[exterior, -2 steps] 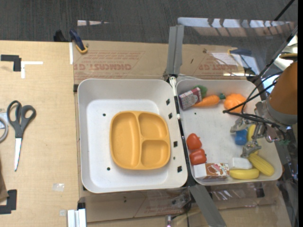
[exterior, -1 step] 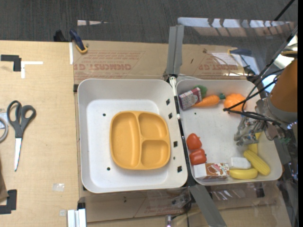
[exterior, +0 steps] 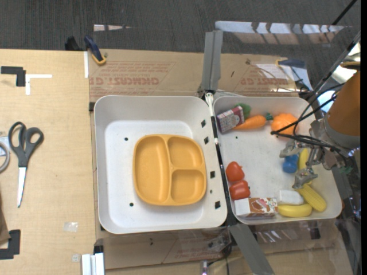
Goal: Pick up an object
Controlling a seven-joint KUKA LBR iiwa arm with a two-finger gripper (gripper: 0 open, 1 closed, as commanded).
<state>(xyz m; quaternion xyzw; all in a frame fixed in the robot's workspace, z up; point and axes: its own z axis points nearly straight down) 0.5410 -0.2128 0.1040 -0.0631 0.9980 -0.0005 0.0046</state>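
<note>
While the grey arm with its orange band (exterior: 348, 110) reaches in from the right edge of the frame, its two-finger gripper (exterior: 299, 165) hangs low over the right-hand white bin (exterior: 261, 153), near that bin's right wall; whether the claw is wide, narrow or gripping anything cannot be told. Just beside it sit a small blue toy (exterior: 290, 165) and a yellow corn cob (exterior: 313, 197). A yellow banana (exterior: 294, 210) lies along the bin's lower edge, two red peppers (exterior: 236, 180) at its left, an orange carrot (exterior: 251, 122) at its top. At centre, the left-hand white bin (exterior: 109, 153) holds a yellow three-compartment plate (exterior: 170, 169). Black-handled scissors (exterior: 23, 153) lie at far left.
</note>
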